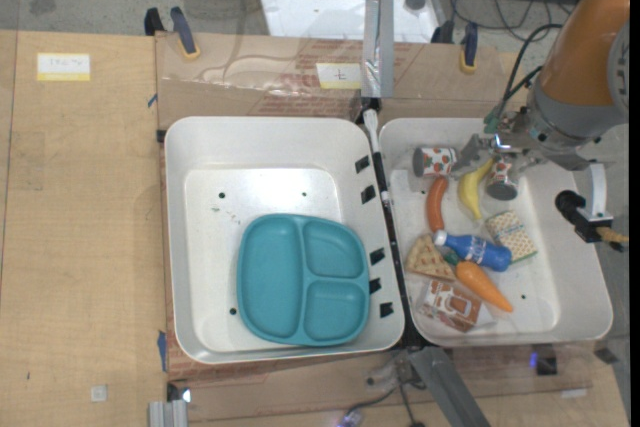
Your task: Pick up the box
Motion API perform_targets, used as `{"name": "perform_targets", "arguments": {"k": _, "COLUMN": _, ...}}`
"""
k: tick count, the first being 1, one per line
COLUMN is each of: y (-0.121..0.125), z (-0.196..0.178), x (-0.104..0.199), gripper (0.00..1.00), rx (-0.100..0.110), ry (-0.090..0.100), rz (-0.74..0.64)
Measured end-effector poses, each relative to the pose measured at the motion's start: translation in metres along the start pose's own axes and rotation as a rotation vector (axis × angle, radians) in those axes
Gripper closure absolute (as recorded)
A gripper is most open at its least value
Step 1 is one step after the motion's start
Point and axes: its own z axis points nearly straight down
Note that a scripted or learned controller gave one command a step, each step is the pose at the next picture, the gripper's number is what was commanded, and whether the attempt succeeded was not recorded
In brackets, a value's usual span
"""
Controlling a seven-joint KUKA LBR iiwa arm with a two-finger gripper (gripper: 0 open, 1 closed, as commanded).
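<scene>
The surface (80, 215) is pale wood and carries two shallow white bins side by side. The left bin (190, 175) sits at centre frame and holds a teal divided tray (303, 280) with three compartments, lying flat toward the bin's lower right.

The right bin (570, 315) sits right of centre and holds a cluster of toy foods. A small can (436, 161) with a red and white label lies at the upper left of the cluster. Below it a red sausage (435, 205) lies roughly upright in the frame, and a yellow banana (470, 192) lies just beside it on the right. A blue bottle (478, 252) lies on its side near the bin's middle. An orange carrot (484, 286) slants just below the bottle, touching or nearly so. A tan wedge (429, 260), speckled like a cracker or cheese slice, lies left of the bottle.

The box (452, 305), a small red and white carton, lies flat at the lower left of the right bin, below the wedge and left of the carrot. A second patterned packet (512, 234) with a green edge lies right of the bottle.

The arm (590, 65) enters from the upper right of the frame, orange band above grey wrist. The gripper (500, 165) hangs over the upper part of the right bin, near the banana's upper end and well apart from the box. Whether it is apart or together cannot be told.
</scene>
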Motion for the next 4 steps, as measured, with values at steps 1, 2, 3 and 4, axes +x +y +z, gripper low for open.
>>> {"name": "perform_targets", "arguments": {"k": 1, "y": -0.09, "z": 0.043, "x": -0.043, "gripper": 0.0, "rx": -0.006, "ry": 0.001, "rz": -0.039}}
{"name": "perform_targets", "arguments": {"k": 2, "y": -0.069, "z": 0.069, "x": -0.065, "gripper": 0.0, "rx": -0.022, "ry": -0.006, "rz": -0.08}}
{"name": "perform_targets", "arguments": {"k": 3, "y": -0.068, "z": 0.058, "x": -0.063, "gripper": 1.0, "rx": -0.024, "ry": 0.0, "rz": -0.08}}
{"name": "perform_targets", "arguments": {"k": 4, "y": -0.095, "z": 0.007, "x": -0.004, "gripper": 1.0, "rx": 0.0, "ry": 0.001, "rz": -0.601}}
